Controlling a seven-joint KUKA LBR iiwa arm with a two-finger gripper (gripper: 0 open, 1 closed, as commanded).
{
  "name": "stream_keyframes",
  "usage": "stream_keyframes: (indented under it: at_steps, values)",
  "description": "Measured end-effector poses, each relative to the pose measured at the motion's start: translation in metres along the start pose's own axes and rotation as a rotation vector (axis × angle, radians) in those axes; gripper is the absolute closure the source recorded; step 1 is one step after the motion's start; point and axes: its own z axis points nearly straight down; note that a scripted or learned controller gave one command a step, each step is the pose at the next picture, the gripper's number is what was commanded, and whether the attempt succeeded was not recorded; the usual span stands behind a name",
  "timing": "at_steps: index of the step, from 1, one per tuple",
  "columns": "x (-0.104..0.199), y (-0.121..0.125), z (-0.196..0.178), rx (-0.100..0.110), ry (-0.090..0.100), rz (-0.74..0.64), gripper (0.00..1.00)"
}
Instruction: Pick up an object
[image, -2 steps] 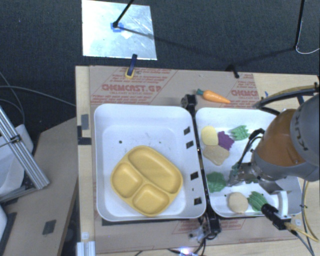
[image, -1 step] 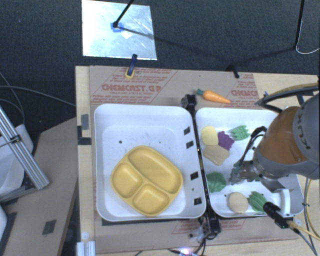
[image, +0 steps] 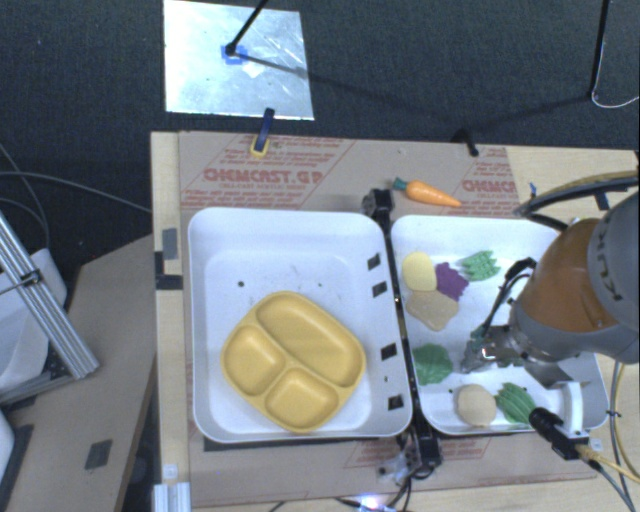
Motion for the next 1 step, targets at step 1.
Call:
stream_keyframes:
  at_steps: [1]
  values:
    - [-0.0010,0.0002,-0.0003,-0.001,0.000,-0.001,1.00]
